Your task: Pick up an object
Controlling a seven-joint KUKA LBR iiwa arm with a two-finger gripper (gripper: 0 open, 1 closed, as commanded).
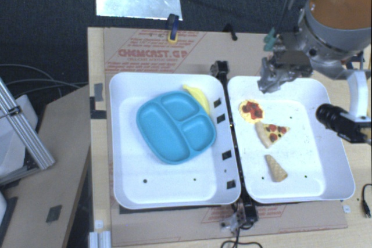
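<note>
the gripper (272, 83) is held over the far edge of the right bin (334, 183); whether it is open or closed cannot be told. just below it a round pizza piece (251, 110) is seen, then a pizza slice (271, 133) and a bread piece (276, 168) further down. well to its left, a blue divided plate (174, 132) and a banana (199, 97) are kept in the left bin (133, 183).

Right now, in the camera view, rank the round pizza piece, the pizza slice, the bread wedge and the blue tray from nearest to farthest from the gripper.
From the gripper:
1. Round pizza piece, right bin, just below it.
2. Pizza slice, right bin's middle.
3. Bread wedge, right bin, lower down.
4. Blue tray, left bin.
</note>
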